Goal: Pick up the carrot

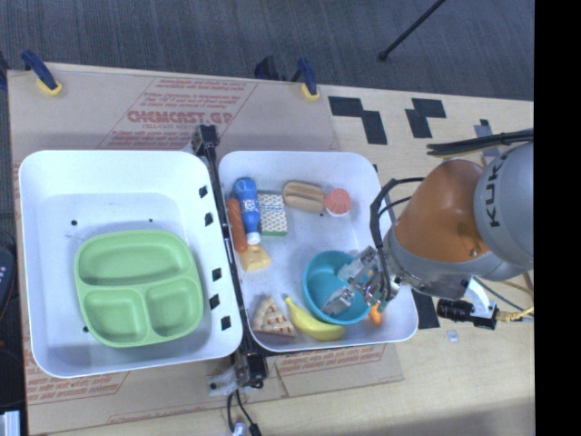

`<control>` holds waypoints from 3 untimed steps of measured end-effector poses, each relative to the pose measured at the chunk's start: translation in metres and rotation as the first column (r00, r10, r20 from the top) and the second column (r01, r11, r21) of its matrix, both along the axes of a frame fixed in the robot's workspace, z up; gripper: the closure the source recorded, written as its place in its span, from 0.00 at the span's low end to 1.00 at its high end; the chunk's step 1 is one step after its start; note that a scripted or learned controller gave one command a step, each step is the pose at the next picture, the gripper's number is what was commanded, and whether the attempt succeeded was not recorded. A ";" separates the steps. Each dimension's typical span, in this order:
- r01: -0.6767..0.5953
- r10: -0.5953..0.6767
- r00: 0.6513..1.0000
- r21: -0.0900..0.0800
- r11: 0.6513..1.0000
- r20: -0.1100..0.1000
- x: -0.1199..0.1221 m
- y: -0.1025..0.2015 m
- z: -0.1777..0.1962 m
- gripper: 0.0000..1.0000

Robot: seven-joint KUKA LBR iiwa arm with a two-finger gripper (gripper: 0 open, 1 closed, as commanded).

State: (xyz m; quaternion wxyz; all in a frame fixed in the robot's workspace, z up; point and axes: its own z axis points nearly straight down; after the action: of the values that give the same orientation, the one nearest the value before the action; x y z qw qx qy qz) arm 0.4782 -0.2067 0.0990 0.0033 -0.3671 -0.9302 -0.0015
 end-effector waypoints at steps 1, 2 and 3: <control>0.051 -0.051 0.999 -0.010 0.999 0.009 0.001 -0.005 0.090 0.00; -0.061 0.061 0.998 -0.005 0.998 0.007 0.002 0.002 -0.005 0.00; -0.071 0.071 0.997 -0.004 0.997 0.003 0.002 0.003 0.005 1.00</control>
State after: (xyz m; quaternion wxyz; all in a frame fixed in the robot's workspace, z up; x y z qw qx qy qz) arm 0.4806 -0.2041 0.1042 0.0012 -0.3337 -0.9427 -0.0001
